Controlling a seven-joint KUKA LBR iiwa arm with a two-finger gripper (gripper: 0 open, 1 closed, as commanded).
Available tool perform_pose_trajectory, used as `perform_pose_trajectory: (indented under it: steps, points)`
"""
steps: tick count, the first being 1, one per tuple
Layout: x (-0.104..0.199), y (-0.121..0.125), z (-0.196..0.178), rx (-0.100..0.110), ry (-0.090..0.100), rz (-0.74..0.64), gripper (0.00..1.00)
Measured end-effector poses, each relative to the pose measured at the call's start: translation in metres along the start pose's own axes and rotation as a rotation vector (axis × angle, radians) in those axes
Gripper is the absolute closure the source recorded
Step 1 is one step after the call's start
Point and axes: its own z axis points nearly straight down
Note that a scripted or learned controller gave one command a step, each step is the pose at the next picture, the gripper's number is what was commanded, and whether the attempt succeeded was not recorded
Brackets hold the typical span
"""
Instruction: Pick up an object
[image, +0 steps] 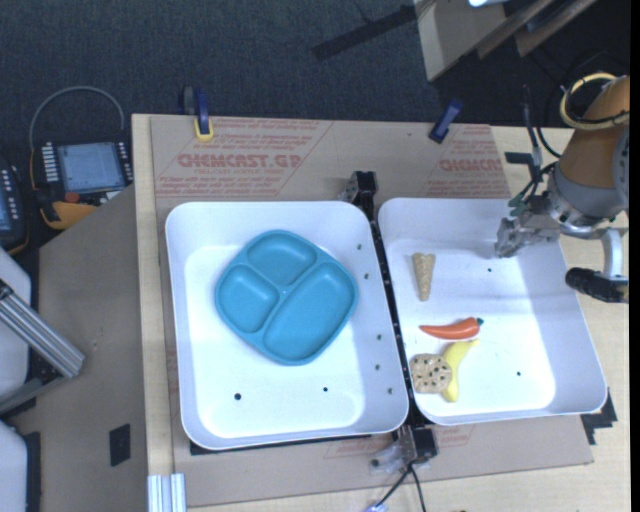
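Bench; arm (590, 150) cropped at right edge

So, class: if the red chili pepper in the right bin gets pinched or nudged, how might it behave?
The red chili pepper is slim and curved, so it probably pivots when nudged. Its skin looks smooth, perhaps slippery. It lies close beside the banana, which may shift too.

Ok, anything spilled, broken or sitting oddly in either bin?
Nothing stands out. The blue divided plate lies flat in the left bin. In the right bin, the cone, chili pepper, banana and cookie lie intact.
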Motion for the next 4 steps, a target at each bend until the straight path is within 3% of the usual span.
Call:
perform_pose_trajectory:
  steps: [2,3,4]
  points:
    - [0.0,0.003,-0.127,-0.008,-0.004,0.002,1.0]
    - [0.0,0.003,-0.109,0.003,0.0,0.002,1.0]
    - [0.059,-0.002,-0.121,0.002,0.003,-0.002,1.0]
